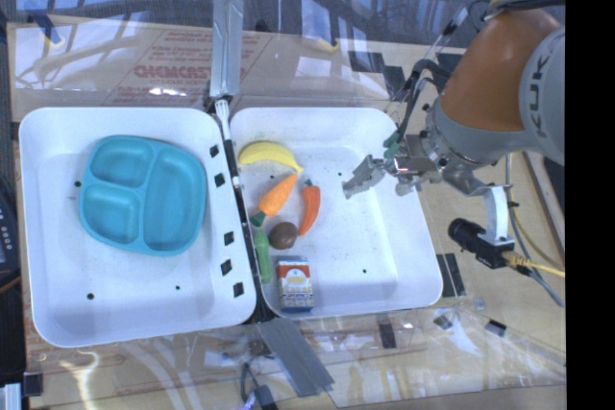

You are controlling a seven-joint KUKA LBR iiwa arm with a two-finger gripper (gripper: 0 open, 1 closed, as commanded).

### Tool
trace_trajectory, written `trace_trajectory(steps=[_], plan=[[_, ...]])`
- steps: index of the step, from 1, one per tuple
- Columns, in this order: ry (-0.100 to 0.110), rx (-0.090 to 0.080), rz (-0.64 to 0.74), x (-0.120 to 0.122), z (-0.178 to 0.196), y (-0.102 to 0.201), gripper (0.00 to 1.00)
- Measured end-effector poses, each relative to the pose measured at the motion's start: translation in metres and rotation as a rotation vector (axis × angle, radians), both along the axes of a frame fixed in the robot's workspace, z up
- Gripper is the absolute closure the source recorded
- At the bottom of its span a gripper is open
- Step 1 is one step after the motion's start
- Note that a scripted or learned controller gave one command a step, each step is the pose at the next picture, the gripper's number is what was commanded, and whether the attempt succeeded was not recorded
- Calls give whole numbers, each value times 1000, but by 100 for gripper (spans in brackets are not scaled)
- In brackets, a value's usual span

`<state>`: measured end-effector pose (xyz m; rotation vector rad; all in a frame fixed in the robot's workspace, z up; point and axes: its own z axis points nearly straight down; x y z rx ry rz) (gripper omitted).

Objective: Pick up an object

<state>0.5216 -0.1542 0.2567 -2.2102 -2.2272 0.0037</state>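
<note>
A cluster of small things lies along the left side of the right bin [413, 254], close to the wall it shares with the left bin [38, 206]. A yellow banana [268, 154] sits at the top of the cluster. Just below it an orange carrot [277, 194] lies at a slant, and a second, redder carrot [308, 206] lies just to its right, more upright. A round brown ball [282, 234] rests between their lower ends. A thin green stick [262, 250] runs along the dividing wall beside the ball, and a small printed box [295, 283] sits at the bottom of the group, near the bin's front wall.

The tool [360, 178] hangs over the bare middle of the right bin, to the right of the redder carrot and apart from it. Nothing shows between its fingers; whether they are spread or pressed together cannot be told from this view.

The arm [500, 82] reaches in from the right, its orange band above the grey wrist, over the right rim of the bin, with the tool pointing left and slightly down.

In the left bin a blue divided plate [144, 192] lies flat. Both bins sit on the bench [538, 322].
</note>
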Motion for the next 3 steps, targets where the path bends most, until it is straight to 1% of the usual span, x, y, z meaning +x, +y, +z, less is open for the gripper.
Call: trace_trajectory(steps=[1, 2, 3], plan=[[-5, -2, 110, -42, 71, -18, 0], [1, 0, 194, 8, -1, 28, 0], [-4, -1, 272, 37, -165, 29, 0]])
